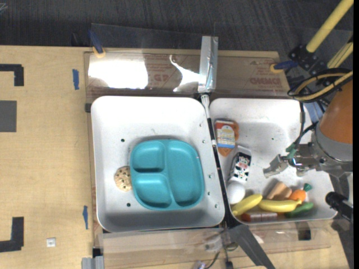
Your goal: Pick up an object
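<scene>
- Above the banana (263, 204), toward the right bin's (255, 114) far wall, you are seeing the gripper (285, 162) hovering with nothing between its fingers; whether they are spread I cannot tell.
- You are probably watching it line up over the clutter for a descent.
- Near the front wall, the banana is lying flat, its long axis running left-right.

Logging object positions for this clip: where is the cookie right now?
The cookie lies in the left bin, touching the left edge of the teal divided plate, near that bin's lower left corner in the camera view.
</scene>
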`<action>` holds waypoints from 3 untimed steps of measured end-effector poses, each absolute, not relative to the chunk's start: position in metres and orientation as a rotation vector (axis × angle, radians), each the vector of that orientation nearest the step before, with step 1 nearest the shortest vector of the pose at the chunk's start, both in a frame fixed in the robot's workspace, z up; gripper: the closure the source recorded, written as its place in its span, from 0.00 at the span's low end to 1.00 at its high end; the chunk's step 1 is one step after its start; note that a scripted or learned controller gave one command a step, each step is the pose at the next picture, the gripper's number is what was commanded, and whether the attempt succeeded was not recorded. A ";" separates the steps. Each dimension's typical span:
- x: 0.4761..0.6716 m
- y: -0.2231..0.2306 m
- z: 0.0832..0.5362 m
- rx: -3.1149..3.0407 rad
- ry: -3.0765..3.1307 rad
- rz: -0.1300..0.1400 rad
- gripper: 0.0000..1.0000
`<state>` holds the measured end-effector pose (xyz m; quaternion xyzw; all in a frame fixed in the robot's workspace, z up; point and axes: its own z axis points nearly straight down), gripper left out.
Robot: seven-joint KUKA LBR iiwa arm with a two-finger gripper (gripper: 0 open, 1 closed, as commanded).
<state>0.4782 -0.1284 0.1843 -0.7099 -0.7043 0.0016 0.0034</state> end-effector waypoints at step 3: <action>0.514 -0.092 0.119 -2.026 -2.415 -0.014 0.00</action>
